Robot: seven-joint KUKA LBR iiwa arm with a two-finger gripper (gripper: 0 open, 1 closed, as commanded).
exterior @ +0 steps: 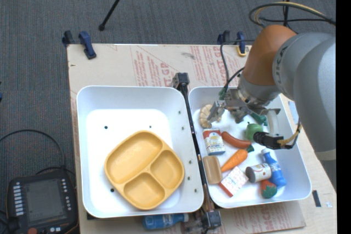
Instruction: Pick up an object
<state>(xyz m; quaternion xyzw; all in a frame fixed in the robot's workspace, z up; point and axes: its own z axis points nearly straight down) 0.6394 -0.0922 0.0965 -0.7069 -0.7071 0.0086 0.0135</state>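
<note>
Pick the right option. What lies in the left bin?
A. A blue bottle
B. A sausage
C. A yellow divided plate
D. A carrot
C: the yellow plate, with three compartments, lies in the left bin; the carrot, blue bottle and sausage lie in the right bin.

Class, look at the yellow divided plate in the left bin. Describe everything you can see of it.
The yellow plate is a rounded, plastic-looking tray with a raised rim and three compartments: one large and two smaller. All three look empty. It lies flat on the floor of the left bin, turned at a slant to the bin's walls and set toward the near right corner. Its near edge lies close to the bin's front wall. Only the bin seems to touch it; the gripper is over the right bin.
</note>
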